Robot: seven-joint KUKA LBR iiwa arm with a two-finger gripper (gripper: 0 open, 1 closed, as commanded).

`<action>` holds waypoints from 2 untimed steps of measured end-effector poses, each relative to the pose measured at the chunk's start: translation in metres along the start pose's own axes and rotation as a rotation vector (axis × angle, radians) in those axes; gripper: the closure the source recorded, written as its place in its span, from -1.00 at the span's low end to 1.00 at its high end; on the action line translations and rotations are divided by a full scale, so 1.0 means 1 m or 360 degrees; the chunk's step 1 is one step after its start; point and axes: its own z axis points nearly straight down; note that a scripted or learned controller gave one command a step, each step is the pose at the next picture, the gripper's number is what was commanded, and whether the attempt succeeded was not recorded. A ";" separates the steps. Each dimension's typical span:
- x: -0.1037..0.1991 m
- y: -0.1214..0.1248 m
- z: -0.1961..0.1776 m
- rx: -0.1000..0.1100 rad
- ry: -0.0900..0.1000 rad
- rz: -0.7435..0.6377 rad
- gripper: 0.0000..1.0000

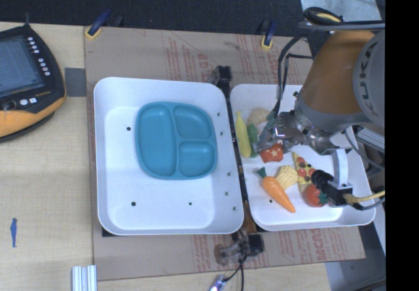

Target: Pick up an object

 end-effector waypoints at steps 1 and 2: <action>0.072 -0.033 0.001 0.0002 -0.0001 0.0000 1.00; 0.129 -0.055 -0.027 -0.0002 -0.0002 -0.0002 1.00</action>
